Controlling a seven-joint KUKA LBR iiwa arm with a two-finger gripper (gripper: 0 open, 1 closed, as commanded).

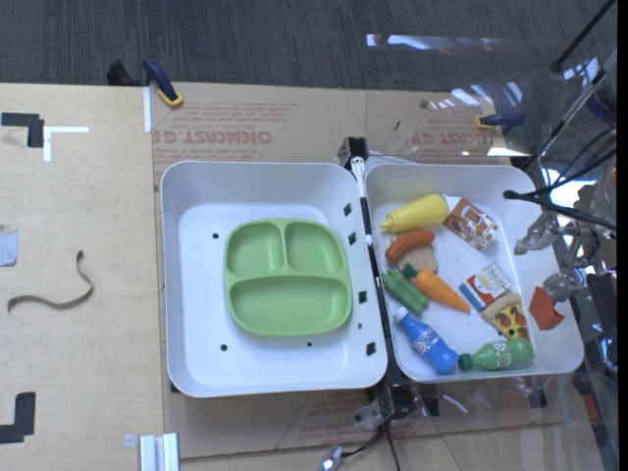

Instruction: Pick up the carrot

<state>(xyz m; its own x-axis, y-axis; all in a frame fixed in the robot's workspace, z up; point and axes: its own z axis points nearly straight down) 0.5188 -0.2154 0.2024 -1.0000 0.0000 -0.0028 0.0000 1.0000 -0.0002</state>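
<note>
The divided plate point(287, 279) sits in the left bin point(182, 292). In the right bin point(559, 346), the carrot point(440, 289) lies mid-heap, sausage point(408, 244) behind it, water bottle point(427, 342) in front.

My bench point(69, 361) is carrying two shallow white bins sitting side by side on a sheet of printed cardboard point(255, 130): the left bin point(186, 292) and the right bin point(392, 180), their inner walls touching. A thin dark curled strip point(54, 297) is lying on the bare wood, well left of the bins.
</note>
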